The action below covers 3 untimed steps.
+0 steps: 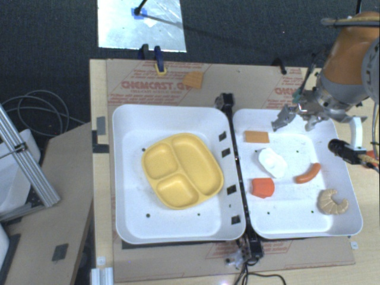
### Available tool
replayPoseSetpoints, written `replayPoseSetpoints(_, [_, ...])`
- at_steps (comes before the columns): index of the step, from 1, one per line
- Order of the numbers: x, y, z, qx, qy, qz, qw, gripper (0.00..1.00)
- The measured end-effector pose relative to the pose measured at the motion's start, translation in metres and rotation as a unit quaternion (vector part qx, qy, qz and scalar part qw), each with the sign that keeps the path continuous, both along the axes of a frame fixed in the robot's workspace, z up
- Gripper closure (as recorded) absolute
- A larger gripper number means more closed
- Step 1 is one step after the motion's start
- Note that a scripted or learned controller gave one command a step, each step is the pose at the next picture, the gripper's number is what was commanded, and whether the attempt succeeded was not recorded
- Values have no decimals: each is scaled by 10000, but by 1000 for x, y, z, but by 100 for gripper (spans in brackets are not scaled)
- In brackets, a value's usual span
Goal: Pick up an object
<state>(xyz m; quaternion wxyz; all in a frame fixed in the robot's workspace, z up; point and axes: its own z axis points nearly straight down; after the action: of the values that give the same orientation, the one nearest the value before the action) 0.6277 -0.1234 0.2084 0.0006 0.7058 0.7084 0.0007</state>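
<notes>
Right bin (297, 233) holds the cracker (256, 137) at eight o'clock from the gripper (295, 116) (fingers apart, empty), long axis crosswise.

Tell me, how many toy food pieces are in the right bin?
5: cracker at the back, white piece mid-bin, orange-red piece in front of it, sausage to the right, croissant front right.

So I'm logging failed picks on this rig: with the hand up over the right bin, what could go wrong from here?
1. The hand hovers over the right bin's back rim, near the orange cracker; that piece lies flat, so the fingers could slide over it.
2. The white piece and the red piece sit close, so a descent there might nudge both.
3. The sausage looks rounded and may roll away.
</notes>
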Motion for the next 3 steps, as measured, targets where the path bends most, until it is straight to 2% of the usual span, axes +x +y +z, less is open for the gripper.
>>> replayPoseSetpoints(1, [27,-74,138,-46,-85,-28,9999,0])
replayPoseSetpoints(2, [42,-54,278,-27,-89,21,10000,0])
replayPoseSetpoints(3, [41,-55,280,-19,-33,33,10000,100])
